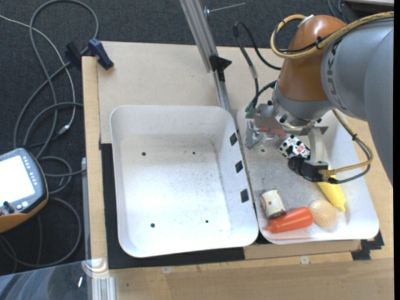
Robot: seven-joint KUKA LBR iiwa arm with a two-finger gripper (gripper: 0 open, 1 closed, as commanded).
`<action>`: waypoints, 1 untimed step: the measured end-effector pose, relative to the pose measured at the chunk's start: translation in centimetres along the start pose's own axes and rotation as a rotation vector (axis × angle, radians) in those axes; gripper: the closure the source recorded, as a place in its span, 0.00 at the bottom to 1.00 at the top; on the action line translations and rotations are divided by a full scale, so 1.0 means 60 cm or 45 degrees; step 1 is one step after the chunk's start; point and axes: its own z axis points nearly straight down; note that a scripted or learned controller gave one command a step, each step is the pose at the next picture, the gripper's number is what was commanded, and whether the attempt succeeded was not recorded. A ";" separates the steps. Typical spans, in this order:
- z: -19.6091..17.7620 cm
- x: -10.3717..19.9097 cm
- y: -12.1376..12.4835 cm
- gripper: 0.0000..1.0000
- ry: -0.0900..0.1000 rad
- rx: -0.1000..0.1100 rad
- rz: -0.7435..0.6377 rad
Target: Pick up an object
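The gripper (257, 133) hangs over the right bin (359, 186) at centre right; the wrist hides most of it, so I cannot tell its grasp. A black-and-white spotted object (294, 147) lies just beside it, partly under the arm. A carrot (289, 220), small cylinder (272, 202), pale egg-like object (324, 214) and banana (332, 194) cluster lower right.

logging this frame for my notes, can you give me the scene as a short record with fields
arm: grey arm with orange band, reaching in over the right bin
gripper: gripper low near the right bin's upper left
left bin: left bin, white with dark specks
right bin: right bin, holding all the objects
objects: small white cylinder, orange carrot-like piece, beige rounded object, yellow banana-like piece, black-and-white spotted item
held: nothing visibly between the gripper's fingers
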 end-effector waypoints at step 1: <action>-0.005 0.089 0.003 1.00 0.000 -0.002 0.000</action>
